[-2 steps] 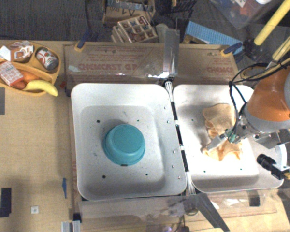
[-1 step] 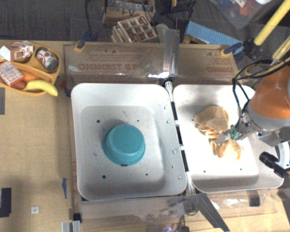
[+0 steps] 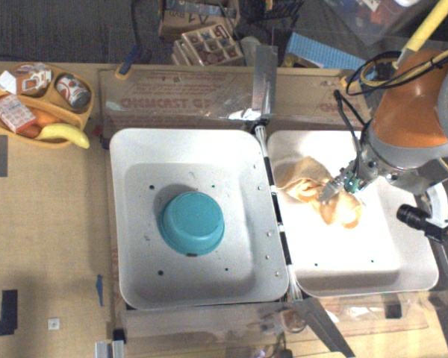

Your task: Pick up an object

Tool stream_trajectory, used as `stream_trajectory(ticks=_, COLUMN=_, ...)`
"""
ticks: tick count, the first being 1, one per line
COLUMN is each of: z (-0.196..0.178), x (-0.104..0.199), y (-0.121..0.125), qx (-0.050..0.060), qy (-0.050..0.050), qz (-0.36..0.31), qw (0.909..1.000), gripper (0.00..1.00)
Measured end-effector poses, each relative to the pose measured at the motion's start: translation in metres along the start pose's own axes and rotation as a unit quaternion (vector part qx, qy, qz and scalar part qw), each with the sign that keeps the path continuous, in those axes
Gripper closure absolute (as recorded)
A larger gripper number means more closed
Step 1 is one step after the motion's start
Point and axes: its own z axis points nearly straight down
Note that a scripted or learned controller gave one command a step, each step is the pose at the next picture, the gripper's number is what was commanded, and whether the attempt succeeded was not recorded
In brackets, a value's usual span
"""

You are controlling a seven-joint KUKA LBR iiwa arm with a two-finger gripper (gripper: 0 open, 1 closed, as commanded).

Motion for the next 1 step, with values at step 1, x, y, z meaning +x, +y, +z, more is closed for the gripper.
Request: stream_trajectory(ticks=1, z=-0.0537, x=-0.0620, y=0.0721, qx=0.000, qy=-0.001, qz=0.111, qw=0.9938, gripper=1.00)
